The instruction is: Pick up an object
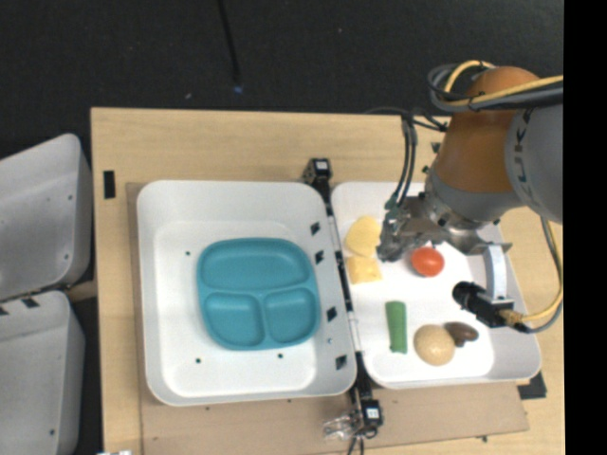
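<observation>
**Right bin: claw low among small items, nothing gripped yet**

- Claw [396, 238]: dark, low over the right shallow white bin [517, 358]; spread or pressed together, cannot tell.
- Nearest candidates: pale yellow rounded lump [361, 234] and pale yellow block [365, 269], just left of the claw; small red ball [427, 262], just right.
- Farther off: green upright stick [396, 326], beige egg-shaped piece [434, 344], brown oval piece [462, 332].
- Left bin holds a teal divided plastic tray [256, 288].
- Handling note: centre on a single item, descend straight, and avoid nudging neighbours.
</observation>
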`<state>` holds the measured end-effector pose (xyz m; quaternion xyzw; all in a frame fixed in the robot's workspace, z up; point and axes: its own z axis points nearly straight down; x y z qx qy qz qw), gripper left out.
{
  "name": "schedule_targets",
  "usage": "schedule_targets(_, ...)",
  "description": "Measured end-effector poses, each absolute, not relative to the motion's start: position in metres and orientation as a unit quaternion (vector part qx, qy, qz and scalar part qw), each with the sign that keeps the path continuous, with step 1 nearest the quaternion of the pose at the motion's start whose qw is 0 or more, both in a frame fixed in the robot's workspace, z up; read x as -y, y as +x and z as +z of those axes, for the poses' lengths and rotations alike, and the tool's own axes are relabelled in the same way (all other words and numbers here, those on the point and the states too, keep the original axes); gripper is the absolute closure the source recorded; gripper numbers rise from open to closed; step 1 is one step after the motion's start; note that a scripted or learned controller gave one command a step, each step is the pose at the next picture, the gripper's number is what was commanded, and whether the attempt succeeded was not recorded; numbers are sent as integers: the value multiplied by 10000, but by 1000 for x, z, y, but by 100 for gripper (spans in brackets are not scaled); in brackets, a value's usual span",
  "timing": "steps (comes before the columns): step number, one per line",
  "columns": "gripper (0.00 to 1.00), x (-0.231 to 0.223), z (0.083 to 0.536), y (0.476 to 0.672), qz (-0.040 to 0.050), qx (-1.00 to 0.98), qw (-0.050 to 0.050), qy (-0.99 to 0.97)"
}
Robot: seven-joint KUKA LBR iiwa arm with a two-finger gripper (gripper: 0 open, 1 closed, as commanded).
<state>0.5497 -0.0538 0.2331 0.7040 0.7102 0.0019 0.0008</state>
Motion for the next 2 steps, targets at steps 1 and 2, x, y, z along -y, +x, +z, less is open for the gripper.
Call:
schedule_targets(1, 100, 0, 246, 555, 15, -7101, 4, 7041)
schedule_targets(2, 100, -53, 247, 566, 11, -7100, -2, 7042)
